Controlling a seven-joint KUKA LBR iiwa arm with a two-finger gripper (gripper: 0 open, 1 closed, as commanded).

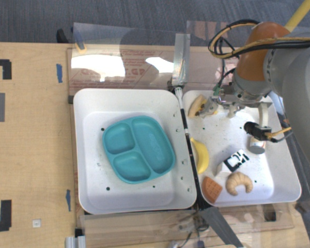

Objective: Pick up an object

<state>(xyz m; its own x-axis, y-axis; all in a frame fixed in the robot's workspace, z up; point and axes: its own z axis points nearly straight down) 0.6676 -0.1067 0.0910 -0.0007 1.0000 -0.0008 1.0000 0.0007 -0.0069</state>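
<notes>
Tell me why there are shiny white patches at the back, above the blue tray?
In the camera view, those patches are glare: light bouncing off the clear plastic wall behind the left bin. The teal tray itself looks evenly lit and sharp, with soft shadows in its compartments.
</notes>
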